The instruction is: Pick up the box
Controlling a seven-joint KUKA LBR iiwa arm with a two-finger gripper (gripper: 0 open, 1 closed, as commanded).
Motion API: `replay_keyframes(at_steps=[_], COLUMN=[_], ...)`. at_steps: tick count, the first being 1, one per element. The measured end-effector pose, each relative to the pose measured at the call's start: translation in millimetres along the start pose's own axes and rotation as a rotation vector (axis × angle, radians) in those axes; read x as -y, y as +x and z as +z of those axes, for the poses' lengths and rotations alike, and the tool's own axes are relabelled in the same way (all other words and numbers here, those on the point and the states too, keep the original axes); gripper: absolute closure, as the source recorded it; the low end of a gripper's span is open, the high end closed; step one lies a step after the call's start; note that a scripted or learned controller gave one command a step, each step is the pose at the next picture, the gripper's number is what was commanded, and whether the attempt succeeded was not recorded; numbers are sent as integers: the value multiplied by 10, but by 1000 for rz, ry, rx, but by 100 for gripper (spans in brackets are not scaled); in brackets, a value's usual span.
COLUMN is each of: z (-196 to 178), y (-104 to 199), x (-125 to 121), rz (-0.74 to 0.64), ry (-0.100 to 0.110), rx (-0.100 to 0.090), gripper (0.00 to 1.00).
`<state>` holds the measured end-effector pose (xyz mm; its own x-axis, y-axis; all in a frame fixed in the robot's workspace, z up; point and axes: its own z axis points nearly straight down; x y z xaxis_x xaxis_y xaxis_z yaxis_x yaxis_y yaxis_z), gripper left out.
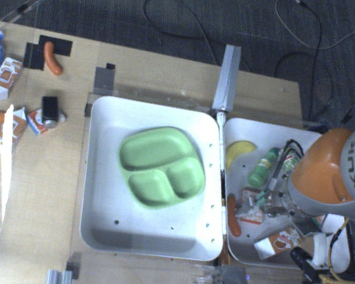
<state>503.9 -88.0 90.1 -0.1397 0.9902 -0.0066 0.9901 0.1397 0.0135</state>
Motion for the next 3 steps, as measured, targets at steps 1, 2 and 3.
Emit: replay_keyframes(at_steps=[1,2,3], z=[-80,-1335,-920], y=[35,432,60], x=[-30,-213,-218], rz=[-7,24,73], ry=[-3,11,14], rx=[-2,-6,-5], gripper=[100,100,100])
